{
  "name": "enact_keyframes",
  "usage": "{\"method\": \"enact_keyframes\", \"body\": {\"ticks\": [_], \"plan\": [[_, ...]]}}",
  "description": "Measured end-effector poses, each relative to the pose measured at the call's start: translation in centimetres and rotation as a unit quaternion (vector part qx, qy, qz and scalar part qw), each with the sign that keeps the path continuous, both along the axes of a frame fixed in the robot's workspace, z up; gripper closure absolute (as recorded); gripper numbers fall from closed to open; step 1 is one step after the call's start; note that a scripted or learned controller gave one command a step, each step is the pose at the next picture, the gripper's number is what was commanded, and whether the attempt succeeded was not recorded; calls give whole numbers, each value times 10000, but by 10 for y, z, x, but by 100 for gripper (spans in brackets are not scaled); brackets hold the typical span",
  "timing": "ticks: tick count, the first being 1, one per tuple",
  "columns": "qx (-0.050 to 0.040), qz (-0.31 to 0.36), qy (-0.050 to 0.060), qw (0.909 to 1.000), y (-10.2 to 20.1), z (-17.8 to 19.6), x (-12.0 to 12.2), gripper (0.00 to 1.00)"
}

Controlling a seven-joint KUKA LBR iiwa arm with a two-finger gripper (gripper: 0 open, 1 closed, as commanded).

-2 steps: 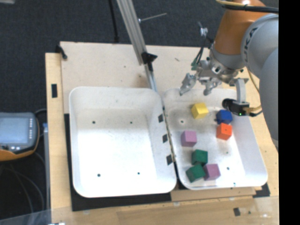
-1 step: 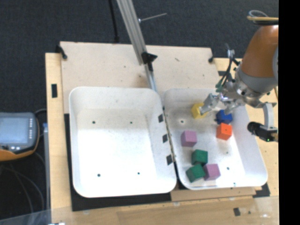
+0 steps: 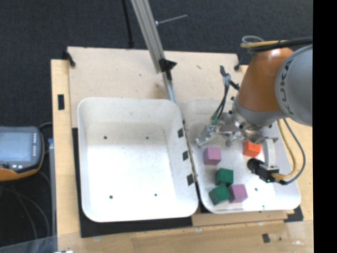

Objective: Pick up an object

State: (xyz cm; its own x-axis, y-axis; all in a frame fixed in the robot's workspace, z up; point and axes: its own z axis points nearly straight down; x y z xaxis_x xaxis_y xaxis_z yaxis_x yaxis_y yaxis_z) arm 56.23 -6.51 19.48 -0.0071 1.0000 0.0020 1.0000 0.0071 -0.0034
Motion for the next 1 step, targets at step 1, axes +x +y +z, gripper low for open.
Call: {"method": "enact_keyframes", "body": {"ticks": [1], "plan": [[-6, -4, -34, 10000, 27, 2, 49, 0]]}}
